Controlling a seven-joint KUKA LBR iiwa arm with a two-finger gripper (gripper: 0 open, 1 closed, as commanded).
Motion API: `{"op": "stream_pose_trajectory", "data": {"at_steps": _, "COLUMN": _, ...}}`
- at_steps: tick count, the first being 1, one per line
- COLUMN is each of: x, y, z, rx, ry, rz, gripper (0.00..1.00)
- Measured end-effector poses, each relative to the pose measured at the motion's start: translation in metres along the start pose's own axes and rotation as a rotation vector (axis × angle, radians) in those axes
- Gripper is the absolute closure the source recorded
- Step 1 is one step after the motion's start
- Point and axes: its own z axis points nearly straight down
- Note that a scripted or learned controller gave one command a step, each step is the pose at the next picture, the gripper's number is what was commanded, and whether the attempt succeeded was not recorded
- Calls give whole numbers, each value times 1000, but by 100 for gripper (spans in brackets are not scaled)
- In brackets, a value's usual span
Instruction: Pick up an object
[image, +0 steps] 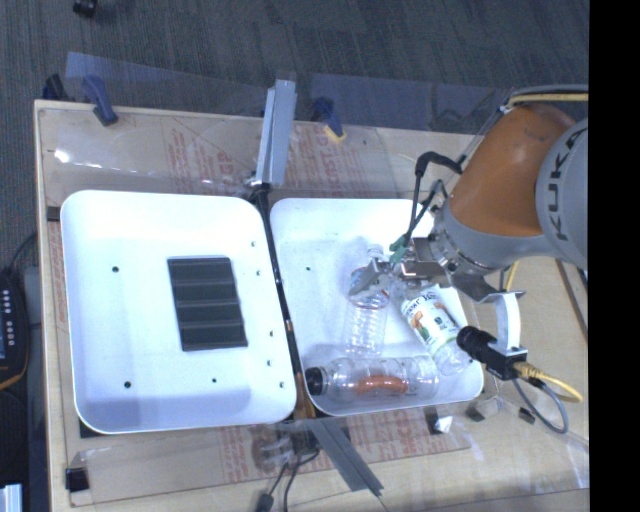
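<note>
I have the gripper low in the right bin, fingers straddling the upright clear bottle's cap (not clamped yet), probably chosen because its neck stands free of neighbours.

Arm cut off by the right edge past the orange band. Wrist covers the right bin's far-right corner and rim. Claw fingers blur into the clear bottle, grip state unreadable. Label on small bottle too small to read. Dark device at left edge cropped.
</note>
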Motion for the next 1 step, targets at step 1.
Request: {"op": "stream_pose_trajectory", "data": {"at_steps": 1, "x": -58, "y": 34, "z": 12, "rx": -2, "ry": -1, "rz": -44, "gripper": 0}}
